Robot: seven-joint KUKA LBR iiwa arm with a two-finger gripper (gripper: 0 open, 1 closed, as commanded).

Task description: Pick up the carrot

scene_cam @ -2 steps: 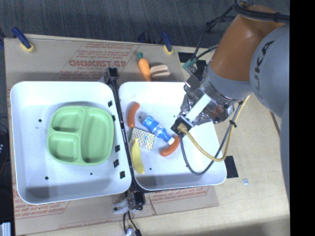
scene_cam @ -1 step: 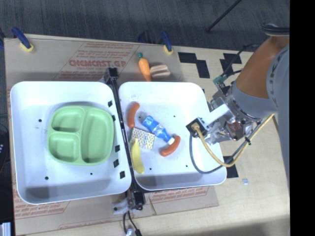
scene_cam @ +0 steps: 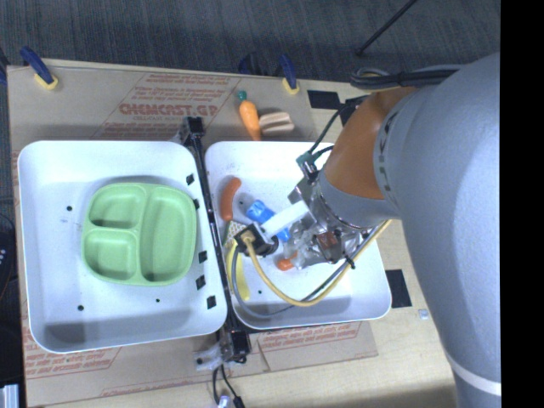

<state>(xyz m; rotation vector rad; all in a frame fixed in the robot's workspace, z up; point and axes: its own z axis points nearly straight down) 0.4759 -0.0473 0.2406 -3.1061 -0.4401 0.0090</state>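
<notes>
An orange carrot with a green top lies on the cardboard just behind the right bin, outside it. My gripper is low inside the right bin, near its middle, well in front of the carrot and apart from it. A small orange piece lies right beside the gripper, and the wrist hides much of what is under it.
An orange-red oblong piece and a blue item lie in the right bin's left half. A tan block sits next to the carrot. The left bin holds a green divided plate.
</notes>
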